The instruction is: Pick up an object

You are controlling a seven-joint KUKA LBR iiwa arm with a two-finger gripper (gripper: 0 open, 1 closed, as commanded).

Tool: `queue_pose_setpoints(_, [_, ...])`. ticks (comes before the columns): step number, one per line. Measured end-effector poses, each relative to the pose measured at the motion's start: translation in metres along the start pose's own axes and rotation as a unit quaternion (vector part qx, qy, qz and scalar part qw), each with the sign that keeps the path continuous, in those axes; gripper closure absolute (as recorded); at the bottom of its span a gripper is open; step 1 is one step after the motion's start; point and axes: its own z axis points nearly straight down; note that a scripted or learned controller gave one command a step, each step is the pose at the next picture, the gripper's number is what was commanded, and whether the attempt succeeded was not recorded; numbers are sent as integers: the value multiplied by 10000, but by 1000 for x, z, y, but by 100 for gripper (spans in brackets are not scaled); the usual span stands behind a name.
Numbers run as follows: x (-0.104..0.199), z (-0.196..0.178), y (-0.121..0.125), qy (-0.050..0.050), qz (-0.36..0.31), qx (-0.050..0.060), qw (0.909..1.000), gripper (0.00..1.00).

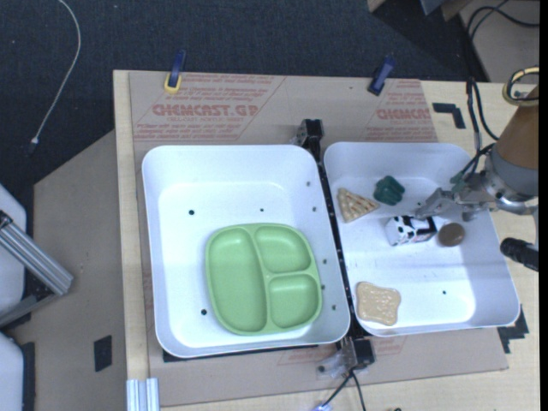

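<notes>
The right bin holds several small objects. A tan wedge-shaped piece lies near its left wall, with a dark green lump just to the right of it. A black-and-white toy sits in the middle, and a small brown round piece lies to its right. A tan bread-like slice rests near the front left corner. My gripper reaches in from the right, low over the bin, just above and between the black-and-white toy and the brown piece. Nothing is visibly held in it.
The left bin holds a green divided plate. A black clamp sits between the bins at the back. The grey arm with its orange band hangs over the right bin's right wall. Two clips pin the cardboard's far edge.
</notes>
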Motion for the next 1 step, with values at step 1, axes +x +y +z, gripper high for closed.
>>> queue_pose_setpoints(1, [0, -12, 2, -9, -2, -36, 10000, 100])
